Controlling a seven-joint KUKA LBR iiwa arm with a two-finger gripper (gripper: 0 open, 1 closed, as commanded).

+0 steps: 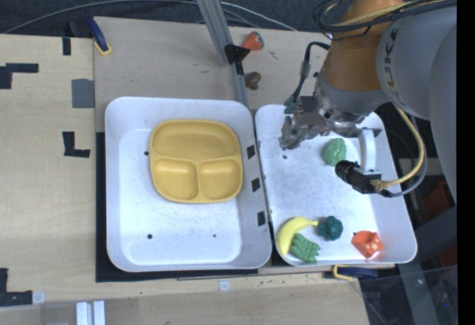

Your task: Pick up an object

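I count two white bins on the surface. The left bin (pixel 126 190) holds one yellow divided tray (pixel 197 160). The right bin (pixel 297 182) holds five small things: a pale green lump (pixel 334 150), a banana (pixel 291 230), a green leafy piece (pixel 303 247), a dark green ball (pixel 330 227) and an orange-red piece (pixel 367 243). My pincer (pixel 291 139) hangs over the right bin's upper part, left of the pale lump; I cannot tell how it is set.
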